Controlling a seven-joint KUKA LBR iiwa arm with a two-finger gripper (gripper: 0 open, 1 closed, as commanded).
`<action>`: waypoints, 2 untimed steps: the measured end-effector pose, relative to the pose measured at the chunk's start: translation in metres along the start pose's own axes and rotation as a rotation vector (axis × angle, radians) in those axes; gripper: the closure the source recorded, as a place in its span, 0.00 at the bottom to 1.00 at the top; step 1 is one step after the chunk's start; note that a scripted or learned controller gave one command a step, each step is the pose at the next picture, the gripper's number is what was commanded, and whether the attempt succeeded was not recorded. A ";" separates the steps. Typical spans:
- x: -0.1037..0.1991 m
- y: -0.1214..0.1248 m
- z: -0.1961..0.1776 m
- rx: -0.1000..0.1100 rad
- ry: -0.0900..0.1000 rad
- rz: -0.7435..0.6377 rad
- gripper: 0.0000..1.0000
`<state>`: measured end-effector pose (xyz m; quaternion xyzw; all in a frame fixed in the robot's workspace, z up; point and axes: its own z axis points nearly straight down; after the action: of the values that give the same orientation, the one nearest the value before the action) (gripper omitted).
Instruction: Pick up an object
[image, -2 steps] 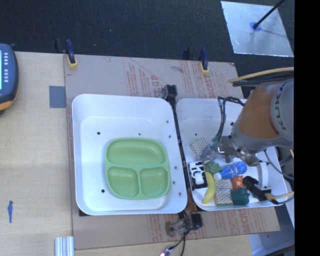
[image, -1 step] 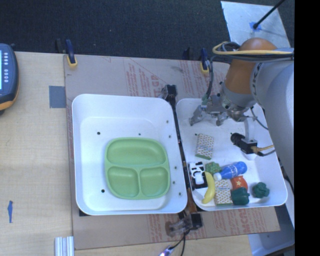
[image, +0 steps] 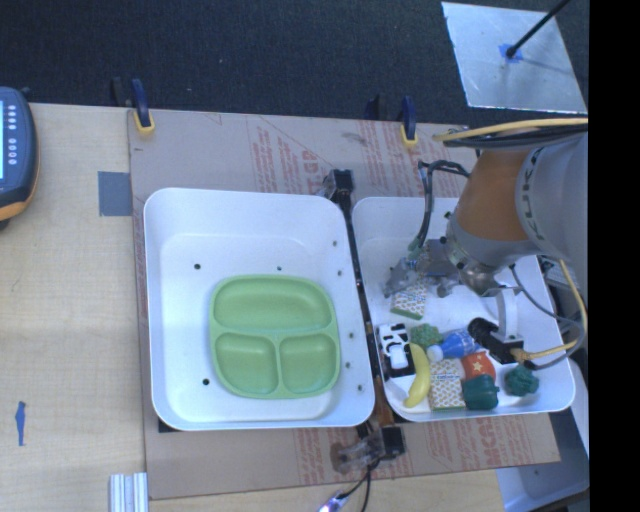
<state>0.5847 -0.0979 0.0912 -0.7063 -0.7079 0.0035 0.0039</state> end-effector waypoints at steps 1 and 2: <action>-0.002 0.065 -0.002 -0.014 -0.002 -0.003 0.00; 0.003 -0.014 0.000 0.000 0.000 -0.001 0.00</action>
<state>0.5710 -0.0949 0.0913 -0.7060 -0.7082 0.0034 0.0040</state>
